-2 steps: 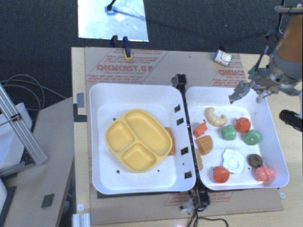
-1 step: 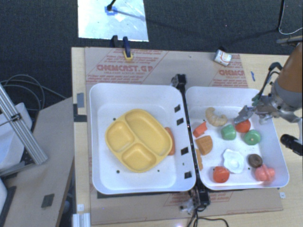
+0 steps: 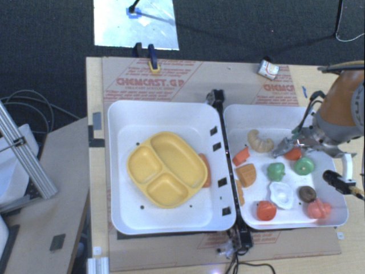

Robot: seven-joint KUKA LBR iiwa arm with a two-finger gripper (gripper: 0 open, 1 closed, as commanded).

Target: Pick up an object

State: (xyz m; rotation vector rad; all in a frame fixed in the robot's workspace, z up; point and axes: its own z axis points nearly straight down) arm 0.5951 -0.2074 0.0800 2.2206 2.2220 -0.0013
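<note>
Worktop (image 3: 188, 76) carries two bins: the left bin (image 3: 128, 210) holds a yellow divided plate (image 3: 166, 167), and the right bin (image 3: 333, 213) is crowded with toy food. The arm (image 3: 345, 110) reaches in from the right, jaws (image 3: 288, 148) low over a small red piece (image 3: 293, 154) beside the green ball (image 3: 304, 165). How far the jaws are parted, I cannot tell. Risk here: pieces sit close together, so the jaws may nudge the green ball or croissant (image 3: 260, 141) and close on nothing.
</note>
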